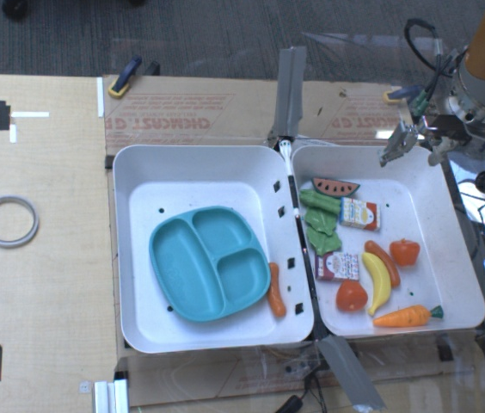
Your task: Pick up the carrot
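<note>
The carrot (404,317), orange with a green tip, lies along the near edge of the right bin (470,269), just below a banana (377,280). My gripper (415,147) hangs over the far edge of the right bin, well away from the carrot. It stands open, with nothing between its fingers.
The right bin also holds a watermelon slice (335,186), green leafy pieces (321,220), two small cartons (359,214), a sausage (383,261) and two red tomatoes (405,252). The left bin (139,179) holds a teal divided plate (209,262) and an orange sausage-like piece (275,290).
</note>
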Motion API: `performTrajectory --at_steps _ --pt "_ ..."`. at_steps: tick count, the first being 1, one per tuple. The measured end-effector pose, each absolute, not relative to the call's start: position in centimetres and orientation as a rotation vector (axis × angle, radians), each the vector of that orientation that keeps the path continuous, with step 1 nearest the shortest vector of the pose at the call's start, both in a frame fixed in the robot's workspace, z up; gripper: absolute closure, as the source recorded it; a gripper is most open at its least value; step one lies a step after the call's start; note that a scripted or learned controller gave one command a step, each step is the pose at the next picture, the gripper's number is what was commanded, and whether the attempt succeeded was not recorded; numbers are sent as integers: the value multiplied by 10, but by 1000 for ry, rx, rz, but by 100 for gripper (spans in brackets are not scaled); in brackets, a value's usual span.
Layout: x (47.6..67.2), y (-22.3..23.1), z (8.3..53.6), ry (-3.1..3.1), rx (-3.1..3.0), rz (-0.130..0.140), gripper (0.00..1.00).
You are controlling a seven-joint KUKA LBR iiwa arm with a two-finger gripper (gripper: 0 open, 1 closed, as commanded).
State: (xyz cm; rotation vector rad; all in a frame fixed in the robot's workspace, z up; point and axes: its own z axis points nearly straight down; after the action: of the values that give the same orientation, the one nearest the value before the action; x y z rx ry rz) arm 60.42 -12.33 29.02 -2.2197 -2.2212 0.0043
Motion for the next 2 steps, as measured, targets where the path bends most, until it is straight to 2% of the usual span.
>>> performTrajectory --at_steps 1,2 --pt "590 -148 137 -2455 -1958 2 0" --pt "573 -210 102 -2719 -1575 0 0"
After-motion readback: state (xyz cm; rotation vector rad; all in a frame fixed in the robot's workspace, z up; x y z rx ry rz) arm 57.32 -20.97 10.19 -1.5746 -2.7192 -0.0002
